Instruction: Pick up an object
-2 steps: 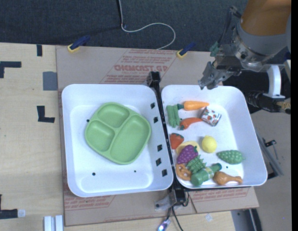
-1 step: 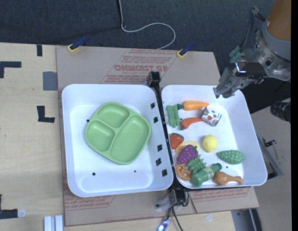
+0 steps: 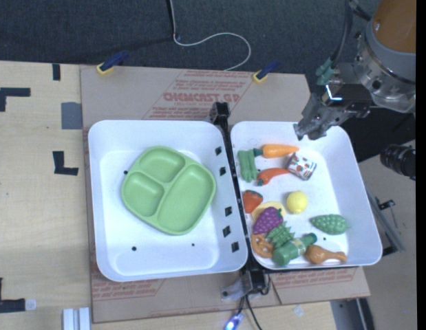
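Above the right bin's (image 3: 360, 205) far rim hung the gripper (image 3: 310, 130), nothing between its fingers, though their spread could not be told. Left, a green divided plate (image 3: 169, 190); right, toy foods: carrot (image 3: 278, 150), lemon (image 3: 296, 201), grapes (image 3: 266, 220).

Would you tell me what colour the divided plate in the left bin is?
Light green; the divided plate shows plainly in the camera view.

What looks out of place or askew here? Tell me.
Little stands out. The small can lies tipped on its side among the toy food in the right bin. The green plate sits skewed in the left bin.
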